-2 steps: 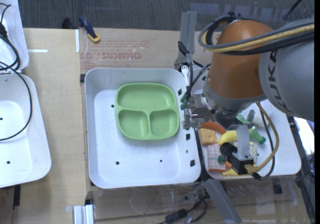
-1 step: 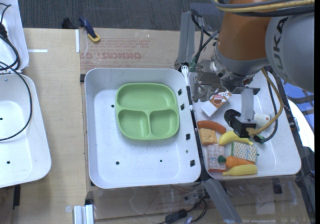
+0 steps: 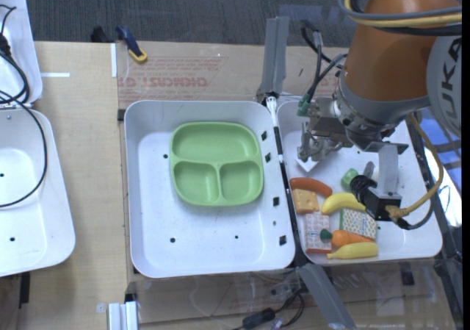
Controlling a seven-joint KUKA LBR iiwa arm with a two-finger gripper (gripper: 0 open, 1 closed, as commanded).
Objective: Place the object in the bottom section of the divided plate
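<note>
The green divided plate [image 3: 217, 163] lies in the left bin [image 3: 147, 196], with one wide section at the far side and two small sections at the near side. All of its sections are bare. My gripper [image 3: 312, 151] hangs low over the far left part of the right bin [image 3: 418, 244], under the orange wrist band. It is just beyond a pile of toy food: a red-orange sausage [image 3: 312, 185], a banana [image 3: 341, 202], a tan square [image 3: 306, 202] and a green piece [image 3: 349, 176]. I see nothing lifted.
More toy food lies at the right bin's near side: a small printed box [image 3: 317, 231], a carrot [image 3: 351, 237] and a yellow piece [image 3: 354, 250]. A raised divider [image 3: 283, 174] separates the two bins. Cables hang around the wrist. A white tray [image 3: 29, 196] sits far left.
</note>
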